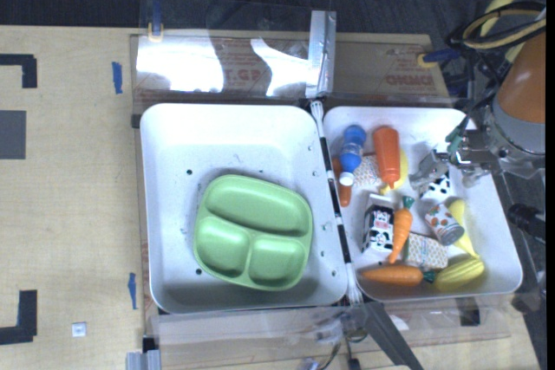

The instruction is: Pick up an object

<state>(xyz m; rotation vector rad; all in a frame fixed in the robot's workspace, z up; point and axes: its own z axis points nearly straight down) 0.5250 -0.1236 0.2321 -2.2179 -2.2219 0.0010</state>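
Arm (pixel 520 113) at frame right, jaws (pixel 434 166) over right bin (pixel 507 273) w/ toys; open/closed: cannot tell. Green tray (pixel 251 230) sat in left bin (pixel 165 186).

A grey arm (pixel 520 130) with an orange band (pixel 527 87) ends in a silvery metal tool (pixel 438 165).

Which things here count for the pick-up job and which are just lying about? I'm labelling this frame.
For the job:
gripper, over the right bin
orange bottle
blue bottle
toy carrot
cow-print carton
small can
banana

Lying about:
green divided tray in the left bin
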